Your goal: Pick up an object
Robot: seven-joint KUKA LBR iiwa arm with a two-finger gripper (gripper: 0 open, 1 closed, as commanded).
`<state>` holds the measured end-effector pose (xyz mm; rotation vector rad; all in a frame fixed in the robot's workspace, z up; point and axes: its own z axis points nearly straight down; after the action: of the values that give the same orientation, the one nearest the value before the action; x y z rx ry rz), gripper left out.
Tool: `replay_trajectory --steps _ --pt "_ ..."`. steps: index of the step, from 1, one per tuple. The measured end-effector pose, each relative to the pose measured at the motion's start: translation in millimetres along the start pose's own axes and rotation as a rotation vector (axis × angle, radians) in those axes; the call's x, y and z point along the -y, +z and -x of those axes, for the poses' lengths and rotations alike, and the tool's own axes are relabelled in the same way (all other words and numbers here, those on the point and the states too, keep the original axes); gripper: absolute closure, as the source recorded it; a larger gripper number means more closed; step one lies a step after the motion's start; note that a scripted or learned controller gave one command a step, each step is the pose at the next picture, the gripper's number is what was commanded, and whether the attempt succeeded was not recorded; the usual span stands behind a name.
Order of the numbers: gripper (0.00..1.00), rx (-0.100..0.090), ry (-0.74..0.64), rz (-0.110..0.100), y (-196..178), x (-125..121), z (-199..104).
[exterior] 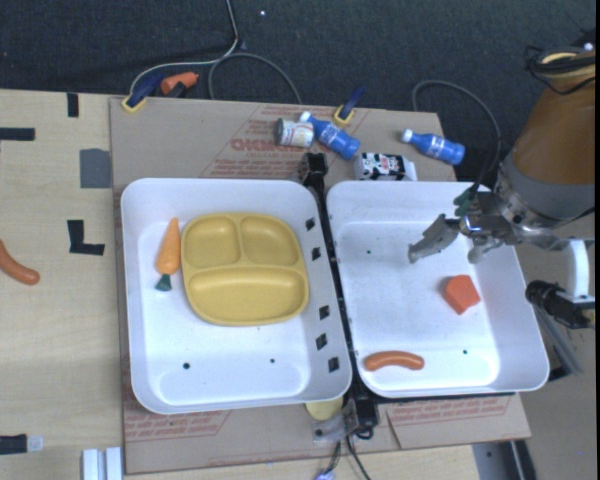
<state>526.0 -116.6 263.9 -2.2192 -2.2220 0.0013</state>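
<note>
Desk (40, 198) — light wood surface with black tape marks, carrying a brown cardboard sheet (230, 143) on which two shallow white bins sit side by side, touching along their inner walls.

Left bin (150, 368): yellow compartment plate (245, 268) at centre, with three sections; a toy carrot (168, 248) lies just beside the plate at its 9 o'clock, roughly upright in the view, green end toward 6 o'clock.

Right bin (520, 368): orange block (462, 294) resting on the floor toward 3 o'clock of the bin's centre; a toy sausage (394, 362) lying flat near the wall at 6 o'clock. The two are well apart.

End effector (450, 236) — reaches in from 3 o'clock over the upper part of the right bin, fingers spread and released, nothing between them. One finger (432, 240) points toward 8 o'clock. The orange block lies near it, at its 5 o'clock, not touching. Arm (560, 148) shows its orange band above the wrist.

Outside the bins: a second toy sausage (12, 261) on the bare desk at far 9 o'clock; two blue-and-white bottles (335, 136) (435, 147) and a small white-labelled can (295, 131) on the cardboard at 12 o'clock; a black-and-white printed packet (385, 167) just beside the right bin's top wall; clamps (165, 86) at the cardboard's upper edge; black cables (230, 18) running across the dark floor beyond.
</note>
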Motion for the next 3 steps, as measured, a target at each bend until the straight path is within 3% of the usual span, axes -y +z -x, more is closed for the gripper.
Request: replay_trajectory --steps 1,2,3 --pt "0.0 0.001 0.008 -0.006 118 9 87" --pt "0.0 0.004 0.001 0.005 167 -5 104" --pt "0.0 0.005 -0.003 0.006 177 -73 67"
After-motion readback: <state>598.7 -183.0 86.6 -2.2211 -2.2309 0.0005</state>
